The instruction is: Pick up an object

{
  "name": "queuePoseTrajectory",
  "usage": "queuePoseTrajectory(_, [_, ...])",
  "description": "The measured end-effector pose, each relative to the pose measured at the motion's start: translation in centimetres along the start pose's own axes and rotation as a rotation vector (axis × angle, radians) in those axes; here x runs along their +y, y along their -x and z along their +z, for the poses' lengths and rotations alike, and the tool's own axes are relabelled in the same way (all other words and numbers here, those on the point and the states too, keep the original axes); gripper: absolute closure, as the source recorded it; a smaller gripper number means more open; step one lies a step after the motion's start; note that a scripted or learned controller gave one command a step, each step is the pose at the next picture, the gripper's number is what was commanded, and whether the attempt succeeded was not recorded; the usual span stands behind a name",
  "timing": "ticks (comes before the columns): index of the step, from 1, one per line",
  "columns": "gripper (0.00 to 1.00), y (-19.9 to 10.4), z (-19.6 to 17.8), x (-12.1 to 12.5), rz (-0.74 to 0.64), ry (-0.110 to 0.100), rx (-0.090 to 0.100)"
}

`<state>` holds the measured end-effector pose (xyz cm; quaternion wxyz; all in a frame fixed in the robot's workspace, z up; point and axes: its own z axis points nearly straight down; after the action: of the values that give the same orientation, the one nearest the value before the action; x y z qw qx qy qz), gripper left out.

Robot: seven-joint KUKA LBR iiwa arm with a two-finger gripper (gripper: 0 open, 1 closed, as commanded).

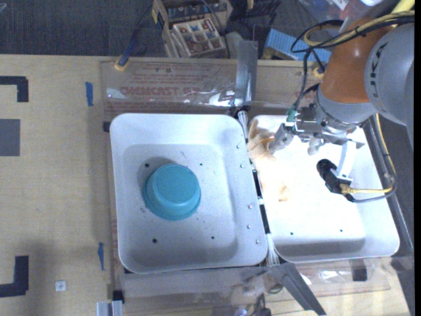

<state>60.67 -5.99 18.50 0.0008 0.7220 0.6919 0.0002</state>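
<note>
Gripper [297, 131] is seen over the right bin [342, 239], finger state untold, while the blue bowl [172, 190], upturned in the left bin [125, 143], is judged light, rigid, best gripped across its rim.

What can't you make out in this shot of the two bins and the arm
- Gripper, camera view: the wrist hangs over it and the right bin is washed out by glare, so its state is unclear.
- Orange-tan patches in the right bin's far left corner: too blurred by glare to identify.
- Blue bowl in the left bin: upright or upside down is hard to tell from above.
</note>
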Motion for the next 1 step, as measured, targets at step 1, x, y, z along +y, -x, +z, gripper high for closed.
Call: queuePoseTrajectory(1, [0.00,3.66,9.28,-2.56,-0.115,0.001,0.001])
